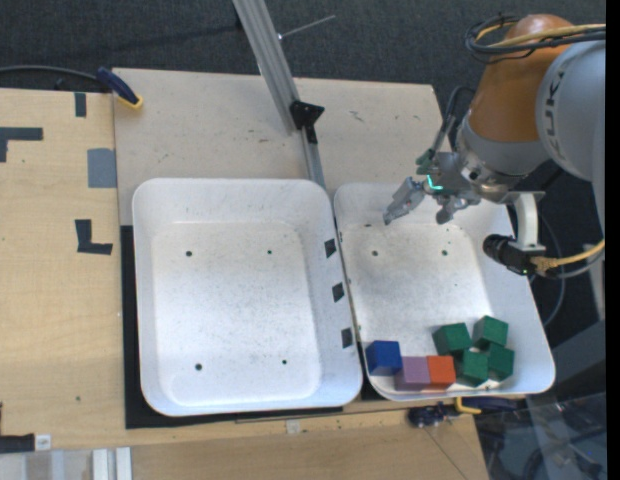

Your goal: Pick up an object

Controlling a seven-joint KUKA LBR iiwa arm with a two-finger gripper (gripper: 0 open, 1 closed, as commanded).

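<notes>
arm [530, 98] from right | pincer [425, 208] open, over right bin's [510, 298] far end

I am seeing open floor across most of the right bin [460, 268]; blocks [445, 358] are crowding its near edge. The left bin [230, 298] is lying open throughout. A slanted metal pole [275, 63] is crossing above the surface's far edge.

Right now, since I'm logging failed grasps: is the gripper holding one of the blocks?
No. The gripper hangs over the far end of the right bin with nothing between its open fingers, while the blocks lie clustered at the near end.
</notes>
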